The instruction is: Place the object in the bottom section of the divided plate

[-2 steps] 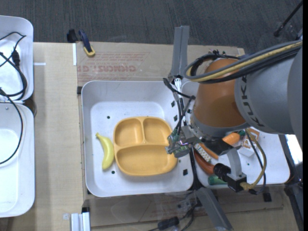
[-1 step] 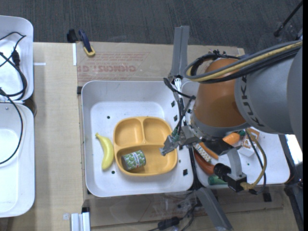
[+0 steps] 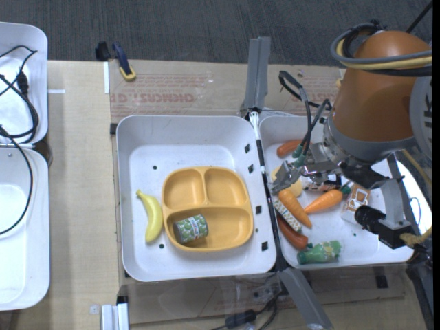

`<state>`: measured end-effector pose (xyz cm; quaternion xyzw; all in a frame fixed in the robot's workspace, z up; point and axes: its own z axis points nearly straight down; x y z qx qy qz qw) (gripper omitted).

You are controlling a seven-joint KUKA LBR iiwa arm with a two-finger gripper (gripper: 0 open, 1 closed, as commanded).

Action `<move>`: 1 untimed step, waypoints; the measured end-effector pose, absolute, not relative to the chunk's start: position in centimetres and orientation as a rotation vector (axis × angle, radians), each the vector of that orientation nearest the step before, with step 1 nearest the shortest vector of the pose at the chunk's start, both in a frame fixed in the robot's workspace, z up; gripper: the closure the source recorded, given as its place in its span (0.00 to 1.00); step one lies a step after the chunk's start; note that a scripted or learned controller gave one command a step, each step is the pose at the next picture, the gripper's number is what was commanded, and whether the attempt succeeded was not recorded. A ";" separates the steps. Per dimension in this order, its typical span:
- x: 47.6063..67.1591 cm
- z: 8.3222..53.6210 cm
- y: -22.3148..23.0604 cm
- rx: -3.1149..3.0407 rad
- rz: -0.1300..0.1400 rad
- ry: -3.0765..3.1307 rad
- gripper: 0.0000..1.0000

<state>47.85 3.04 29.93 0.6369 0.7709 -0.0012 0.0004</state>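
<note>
The gripper (image 3: 297, 174) hangs low over the right bin (image 3: 385, 253), close to that bin's left wall, and its metal parts blur into the clutter beneath, so I cannot tell how the jaws stand or whether anything is caught in them. Right below and around it lie the leftover things: an orange carrot (image 3: 294, 207) pointing toward the bin's near edge, a second carrot (image 3: 324, 201) further toward the bin's middle, a red sausage (image 3: 292, 233) along the left wall, and a green packet (image 3: 319, 252) by the near edge. Above all this the arm's orange band (image 3: 383, 88) bulks over the bin's far right corner. In the left bin (image 3: 130, 184) a yellow divided plate (image 3: 206, 207) sits near the middle, and a small green can (image 3: 190, 228) lies on its side in the plate's long bottom section, toward that section's left end. A banana (image 3: 151, 215) rests on the bin floor just beside the plate's left rim. Judging by the can's place, the task looks done; what remains is only for the arm to draw clear.
</note>
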 end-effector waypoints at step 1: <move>47.8 29.9 3.1 2.000 -0.004 2.422 0.00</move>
